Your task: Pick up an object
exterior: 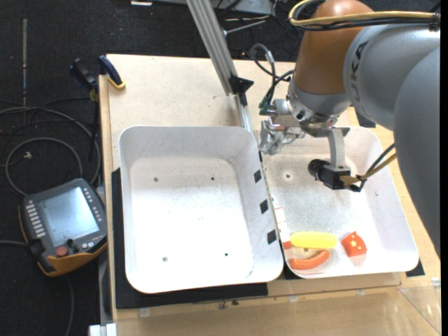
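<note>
The right bin (pixel 381 208) holds three small things near its front edge. A yellow oblong piece (pixel 313 240) lies on top of an orange-red curved piece (pixel 309 259). A small red block (pixel 353 244) sits just to their right. My gripper (pixel 271 143) hangs low over the far left corner of the right bin, close to the wall shared with the left bin. It is well away from the three things. I see nothing held in it.
The left bin (pixel 133 187) is beside the right one, their rims touching. A black part on a grey bracket (pixel 329 172) hangs from the wrist over the right bin's middle. A slanted metal rail (pixel 213 40) crosses behind. A teach pendant (pixel 63 222) lies left of the bench.
</note>
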You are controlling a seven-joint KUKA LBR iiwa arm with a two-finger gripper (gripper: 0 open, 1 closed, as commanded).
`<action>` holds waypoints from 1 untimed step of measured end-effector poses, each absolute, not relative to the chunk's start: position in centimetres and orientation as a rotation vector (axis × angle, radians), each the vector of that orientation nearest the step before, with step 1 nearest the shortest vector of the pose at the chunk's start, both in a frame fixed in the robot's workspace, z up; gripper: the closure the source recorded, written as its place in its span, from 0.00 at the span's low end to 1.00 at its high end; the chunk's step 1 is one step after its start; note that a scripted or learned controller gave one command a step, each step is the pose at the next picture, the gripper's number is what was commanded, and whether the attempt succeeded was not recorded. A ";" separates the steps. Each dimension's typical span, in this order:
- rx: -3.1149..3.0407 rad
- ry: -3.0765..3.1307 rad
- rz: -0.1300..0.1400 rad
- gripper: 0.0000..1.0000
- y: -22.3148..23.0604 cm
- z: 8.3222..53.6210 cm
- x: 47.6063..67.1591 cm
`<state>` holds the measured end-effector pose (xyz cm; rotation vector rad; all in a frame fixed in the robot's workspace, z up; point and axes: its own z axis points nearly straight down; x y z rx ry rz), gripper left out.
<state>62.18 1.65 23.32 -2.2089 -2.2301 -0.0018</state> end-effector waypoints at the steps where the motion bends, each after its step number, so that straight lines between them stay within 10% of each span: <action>1: -2.210 -2.228 0.000 1.00 6.7 22.6 61.3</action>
